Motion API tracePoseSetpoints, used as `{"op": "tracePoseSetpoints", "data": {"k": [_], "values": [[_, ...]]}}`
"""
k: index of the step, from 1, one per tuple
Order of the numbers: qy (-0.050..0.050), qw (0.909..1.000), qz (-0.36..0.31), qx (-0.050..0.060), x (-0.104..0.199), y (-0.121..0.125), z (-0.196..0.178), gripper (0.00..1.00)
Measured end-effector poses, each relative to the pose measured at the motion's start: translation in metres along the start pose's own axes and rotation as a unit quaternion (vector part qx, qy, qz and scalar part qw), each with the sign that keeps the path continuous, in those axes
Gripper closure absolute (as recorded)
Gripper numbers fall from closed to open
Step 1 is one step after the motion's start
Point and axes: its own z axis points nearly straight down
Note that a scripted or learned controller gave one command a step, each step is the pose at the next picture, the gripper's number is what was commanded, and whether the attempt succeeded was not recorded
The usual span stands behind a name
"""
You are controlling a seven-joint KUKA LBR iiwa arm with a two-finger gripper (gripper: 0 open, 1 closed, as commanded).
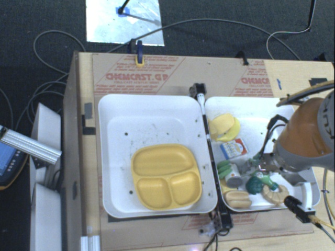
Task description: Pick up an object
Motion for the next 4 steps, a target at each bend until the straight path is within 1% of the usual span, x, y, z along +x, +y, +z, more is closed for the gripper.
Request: {"op": "tracePoseSetpoints", "data": {"k": [1, 2, 3, 4], "values": [[-0.001, 1.0000, -0.001, -0.001, -0.072, 0.088, -0.001, 0.00], [0.000, 1.0000, -0.001, 0.001, -0.024, 0.038, 0.000, 0.00], [-0.001, 1.0000, -0.002, -0.003, -0.052, 0.119, -0.108, 0.00], [0.000, 1.0000, 0.000, 0.001, -0.019, 0.034, -0.074, 0.00]]}}
